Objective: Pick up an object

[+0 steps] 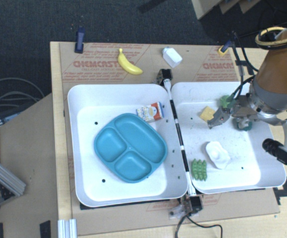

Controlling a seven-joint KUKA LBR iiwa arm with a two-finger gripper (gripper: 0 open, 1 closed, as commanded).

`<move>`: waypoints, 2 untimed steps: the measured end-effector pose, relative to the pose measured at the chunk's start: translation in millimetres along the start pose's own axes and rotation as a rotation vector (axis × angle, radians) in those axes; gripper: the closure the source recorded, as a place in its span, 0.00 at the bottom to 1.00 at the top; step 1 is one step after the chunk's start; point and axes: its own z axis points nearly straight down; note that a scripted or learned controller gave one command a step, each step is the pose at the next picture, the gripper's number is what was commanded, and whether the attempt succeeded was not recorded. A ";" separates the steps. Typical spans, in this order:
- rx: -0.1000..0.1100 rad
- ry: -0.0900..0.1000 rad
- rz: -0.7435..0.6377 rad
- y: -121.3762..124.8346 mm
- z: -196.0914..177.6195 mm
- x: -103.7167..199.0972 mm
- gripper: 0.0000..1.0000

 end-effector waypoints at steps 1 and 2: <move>0.001 -0.001 0.002 64.9 73.8 -62.9 0.00; -0.005 -0.002 0.001 109.4 135.3 -98.1 0.00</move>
